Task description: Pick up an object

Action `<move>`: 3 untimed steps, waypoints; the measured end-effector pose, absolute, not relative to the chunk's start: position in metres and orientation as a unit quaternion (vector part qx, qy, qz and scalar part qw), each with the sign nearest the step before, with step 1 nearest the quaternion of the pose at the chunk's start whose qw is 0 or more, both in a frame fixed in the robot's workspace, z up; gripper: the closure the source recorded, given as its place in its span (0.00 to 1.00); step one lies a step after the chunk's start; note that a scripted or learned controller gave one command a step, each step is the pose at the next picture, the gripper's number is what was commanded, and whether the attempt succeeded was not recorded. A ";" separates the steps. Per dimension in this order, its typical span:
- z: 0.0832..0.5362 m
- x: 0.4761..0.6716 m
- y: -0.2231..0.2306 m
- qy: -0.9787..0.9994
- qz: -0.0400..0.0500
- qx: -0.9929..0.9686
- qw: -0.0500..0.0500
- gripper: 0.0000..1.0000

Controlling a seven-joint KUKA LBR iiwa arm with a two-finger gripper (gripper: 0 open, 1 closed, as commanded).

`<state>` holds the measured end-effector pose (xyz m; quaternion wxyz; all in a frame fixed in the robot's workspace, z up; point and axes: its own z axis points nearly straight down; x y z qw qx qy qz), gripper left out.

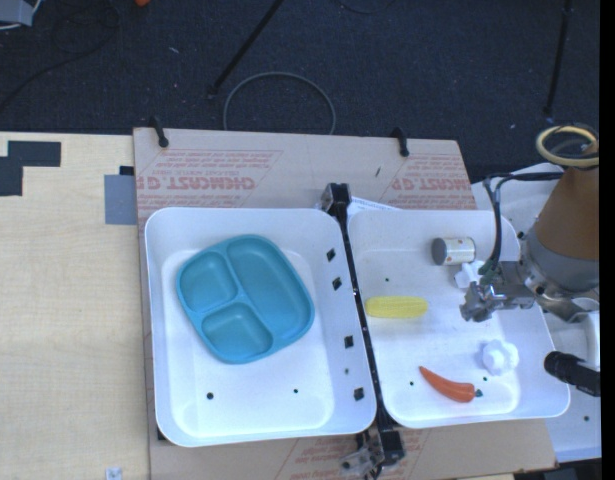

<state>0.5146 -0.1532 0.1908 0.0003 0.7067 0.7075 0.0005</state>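
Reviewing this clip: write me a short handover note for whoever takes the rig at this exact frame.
Gripper: low over the right bin, near its right side; finger state unreadable; nothing seen between them.
Right bin contents: yellow corn near the divider, orange-red pepper at the front, small white object beside the gripper, grey cylinder at the back.
Left bin: blue divided plate.
Done: no pick visible.
Left: grasp and lift one object; the white object or the cylinder look closest.

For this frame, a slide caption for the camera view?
Gripper over the right bin near corn, chili and cylinder; blue tray left.
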 end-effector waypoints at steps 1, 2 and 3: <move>0.234 0.518 -0.149 0.708 0.000 0.707 0.001 1.00; 0.237 0.521 -0.106 0.708 0.000 0.706 -0.001 1.00; 0.224 0.527 -0.051 0.709 -0.001 0.705 -0.003 1.00</move>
